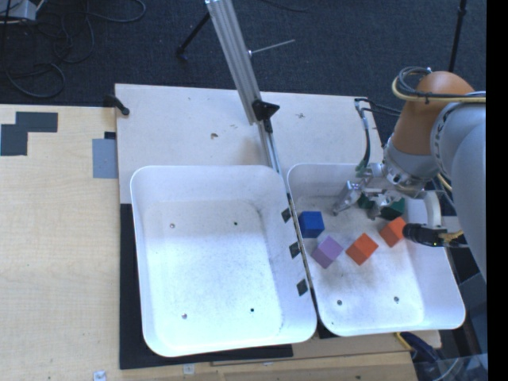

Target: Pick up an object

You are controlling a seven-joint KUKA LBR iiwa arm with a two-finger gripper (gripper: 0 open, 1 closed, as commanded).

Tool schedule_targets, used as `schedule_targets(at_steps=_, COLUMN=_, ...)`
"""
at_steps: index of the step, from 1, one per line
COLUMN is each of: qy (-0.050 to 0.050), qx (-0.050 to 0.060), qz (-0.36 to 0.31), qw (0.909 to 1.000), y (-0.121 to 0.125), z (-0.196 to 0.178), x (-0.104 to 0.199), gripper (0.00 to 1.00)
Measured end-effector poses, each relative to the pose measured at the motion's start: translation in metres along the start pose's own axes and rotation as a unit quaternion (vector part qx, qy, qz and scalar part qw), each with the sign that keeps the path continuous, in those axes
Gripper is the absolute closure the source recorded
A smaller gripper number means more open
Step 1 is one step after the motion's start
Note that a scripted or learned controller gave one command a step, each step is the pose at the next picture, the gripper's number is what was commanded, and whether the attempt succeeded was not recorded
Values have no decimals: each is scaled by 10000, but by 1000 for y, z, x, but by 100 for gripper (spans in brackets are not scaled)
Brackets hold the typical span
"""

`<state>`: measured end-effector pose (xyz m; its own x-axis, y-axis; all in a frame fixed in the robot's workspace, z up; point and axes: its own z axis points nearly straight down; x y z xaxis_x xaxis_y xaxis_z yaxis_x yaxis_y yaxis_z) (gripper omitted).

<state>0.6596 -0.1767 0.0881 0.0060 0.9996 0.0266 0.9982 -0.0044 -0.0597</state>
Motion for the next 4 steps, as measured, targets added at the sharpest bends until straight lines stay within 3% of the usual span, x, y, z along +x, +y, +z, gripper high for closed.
schedule_targets(at_steps=1, qy=9, qx=-5, qz=-7, qw=10000, y=0, z=-1, x=-14, gripper=0)
schedule_targets(at_steps=2, qy=-92, qx=-285, qz=-39, qw=9995, y=-11, z=-41, x=-27, gripper=0)
schedule_targets(at_steps=3, qy=-95, qx=-284, qz=-53, qw=9995, y=-10, z=-50, x=-27, gripper=100)
schedule_targets(at_steps=4, qy=-114, qx=-294, qz=-63, qw=9995, y=-24, z=-88, x=59, gripper=100)
